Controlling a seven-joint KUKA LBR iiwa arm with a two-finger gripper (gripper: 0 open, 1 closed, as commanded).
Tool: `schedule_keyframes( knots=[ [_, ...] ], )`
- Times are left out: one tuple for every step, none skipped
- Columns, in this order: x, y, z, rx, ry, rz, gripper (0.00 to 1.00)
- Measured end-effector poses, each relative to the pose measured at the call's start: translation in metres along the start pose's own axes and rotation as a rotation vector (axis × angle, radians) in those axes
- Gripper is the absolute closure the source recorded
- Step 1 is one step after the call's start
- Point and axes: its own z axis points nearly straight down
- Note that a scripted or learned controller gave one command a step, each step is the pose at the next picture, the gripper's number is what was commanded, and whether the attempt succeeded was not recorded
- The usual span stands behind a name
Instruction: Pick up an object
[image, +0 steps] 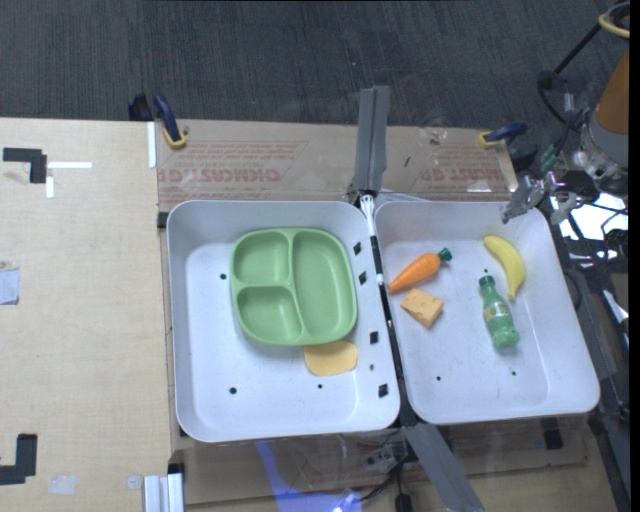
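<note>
Where the bench carries its two shallow white bins side by side, contents are listed as follows.

Left bin (200, 390): one green divided plate (294, 287) with three compartments, all bare, lying flat in the upper middle of the bin. One flat yellow-orange piece (331, 358), rounded in outline, lies just below the plate, its top edge touching or slipping under the plate's lower rim; which of the two cannot be told.

Right bin (520, 395): four items, all in the upper half.
- Toy carrot (418, 269), orange with a green top, lying at a slant near the bin's left wall, green end uppermost.
- Tan wedge-shaped block (423, 307), just below the carrot and close beside it.
- Small green bottle (497, 314) with a green cap, lying on its side, cap pointing up the view. A label wraps its body; no writing on it can be read.
- Banana (507, 263), yellow, just above and right of the bottle, near its cap.

Gripper (528, 197): at the right bin's upper right corner, over the rim, apart from every item. Nothing is seen between its fingers; how far they are parted cannot be told.

Writing: red mirrored print runs across the clear sheet (240, 170) behind the bins, too faint to read with confidence.
</note>
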Motion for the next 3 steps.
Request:
schedule_keyframes(
  knots=[
    [0.006, -0.01, 0.109, 0.004, 0.011, 0.047, 0.0],
    [0.003, -0.012, 0.101, 0.009, 0.003, 0.045, 1.0],
    [0.058, 0.004, 0.022, -0.001, -0.001, 0.13, 1.0]
  ],
)
